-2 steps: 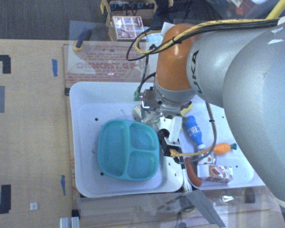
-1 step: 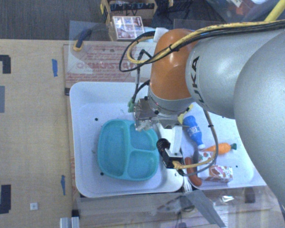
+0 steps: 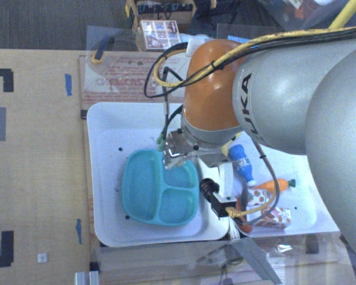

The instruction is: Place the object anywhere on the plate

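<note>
a blue plate [image 3: 157,195] with three compartments lies flat in the left bin [image 3: 105,129], toward that bin's lower right, its right edge close to the wall shared with the right bin [image 3: 313,202]. the arm [image 3: 285,94] comes in from the right of the frame and bends down over the middle, its orange band hanging above the left bin's upper right part. the gripper [image 3: 173,157] sits just over the plate's upper right rim; whether it is clenched, released or grasping something cannot be told, as the wrist hides most of it. which thing is the object to be placed cannot be told either. in the right bin, below the arm, a blue and white bottle [image 3: 243,162] lies tilted, a carrot [image 3: 272,187] with a green tip lies just below it, and a small carton [image 3: 277,218] rests near the bin's lower edge, close to the carrot. the pale wooden surface [image 3: 35,159] fills the left of the frame, with a strip of blue tape [image 3: 68,84] near its upper middle. an open cardboard box [image 3: 160,8] stands on the floor at the top centre.
</note>
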Robot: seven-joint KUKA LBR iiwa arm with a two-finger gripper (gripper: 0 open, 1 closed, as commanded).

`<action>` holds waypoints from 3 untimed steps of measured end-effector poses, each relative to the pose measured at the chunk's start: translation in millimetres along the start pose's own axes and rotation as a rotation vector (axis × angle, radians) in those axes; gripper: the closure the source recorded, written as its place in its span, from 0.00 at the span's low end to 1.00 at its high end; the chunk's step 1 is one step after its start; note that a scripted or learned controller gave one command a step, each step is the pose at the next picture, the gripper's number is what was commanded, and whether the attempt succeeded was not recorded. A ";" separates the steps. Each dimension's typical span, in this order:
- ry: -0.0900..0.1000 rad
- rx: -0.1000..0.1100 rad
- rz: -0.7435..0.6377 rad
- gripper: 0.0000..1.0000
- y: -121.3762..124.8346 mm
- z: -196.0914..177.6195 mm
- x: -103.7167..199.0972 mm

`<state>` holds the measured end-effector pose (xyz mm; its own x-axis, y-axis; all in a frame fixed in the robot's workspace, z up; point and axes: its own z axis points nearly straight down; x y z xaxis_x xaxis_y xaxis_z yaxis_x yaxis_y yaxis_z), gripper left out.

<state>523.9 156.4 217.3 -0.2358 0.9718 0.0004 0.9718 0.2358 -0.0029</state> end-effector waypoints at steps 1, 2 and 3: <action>0.002 -0.007 0.024 1.00 -22.2 116.8 51.6; -0.001 -0.002 0.058 1.00 -54.0 16.4 -35.3; -0.003 -0.005 0.484 1.00 -39.2 97.9 21.3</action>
<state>480.4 167.8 119.5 0.2431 0.9700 -0.0027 0.9700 -0.2431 0.0031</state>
